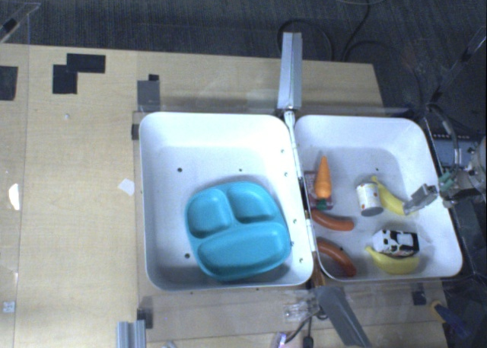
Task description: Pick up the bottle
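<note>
On the pale wooden table (pixel 76 186) stand two shallow white plastic bins, joined by a central seam that serves as the landmark here. Left of the seam, the left bin (pixel 163 156) holds a turquoise plastic divided tray (pixel 237 228) with three compartments, lying toward the bin's near half. Right of the seam, the right bin (pixel 358 137) holds: an orange carrot (pixel 323 177) with a green tip, just beside the seam; two reddish-brown sausages, one (pixel 333 221) below the carrot and one (pixel 336 257) nearer the front wall; a small white-and-grey bottle (pixel 370 198), lying on its side well right of the seam, touching a yellow banana (pixel 392 200); a second yellow banana (pixel 393 261) by the front wall with a small black-and-white item (pixel 399 242) resting against it. The grey gripper (pixel 421 199) sits over the right bin's far right rim, apart from the bottle; whether its fingers are apart or together, I cannot tell.
</note>
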`<state>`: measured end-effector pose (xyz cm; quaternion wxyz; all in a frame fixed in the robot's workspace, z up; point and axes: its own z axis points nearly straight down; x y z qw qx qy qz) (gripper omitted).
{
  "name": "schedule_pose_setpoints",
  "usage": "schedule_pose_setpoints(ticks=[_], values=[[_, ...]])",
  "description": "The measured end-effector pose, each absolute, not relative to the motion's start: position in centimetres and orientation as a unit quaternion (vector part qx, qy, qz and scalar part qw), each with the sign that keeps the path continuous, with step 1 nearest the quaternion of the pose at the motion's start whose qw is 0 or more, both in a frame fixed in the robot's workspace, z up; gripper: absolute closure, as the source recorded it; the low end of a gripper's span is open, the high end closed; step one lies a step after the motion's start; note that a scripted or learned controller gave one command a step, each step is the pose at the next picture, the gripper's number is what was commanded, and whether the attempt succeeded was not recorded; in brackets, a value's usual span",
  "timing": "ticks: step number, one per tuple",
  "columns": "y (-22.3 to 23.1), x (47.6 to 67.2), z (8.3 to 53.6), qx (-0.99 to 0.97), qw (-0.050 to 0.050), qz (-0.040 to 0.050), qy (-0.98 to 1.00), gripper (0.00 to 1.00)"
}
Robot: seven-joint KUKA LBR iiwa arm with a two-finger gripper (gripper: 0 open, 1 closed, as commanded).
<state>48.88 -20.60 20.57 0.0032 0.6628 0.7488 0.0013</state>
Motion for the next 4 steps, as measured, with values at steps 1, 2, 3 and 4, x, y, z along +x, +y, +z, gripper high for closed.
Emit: schedule_pose_setpoints(ticks=[1, 2, 3, 4], values=[[-20.6, 51.0, 13.6, 0.686, 0.001, 0.0006, 0.728, 0.0], [-20.5, 57.3, 13.9, 0.635, 0.003, 0.0015, 0.773, 0.0], [-20.4, 67.1, 16.0, 0.637, 0.005, 0.0019, 0.771, 0.0], [-20.4, 67.1, 21.1, 0.577, 0.005, 0.0017, 0.817, 0.0]])
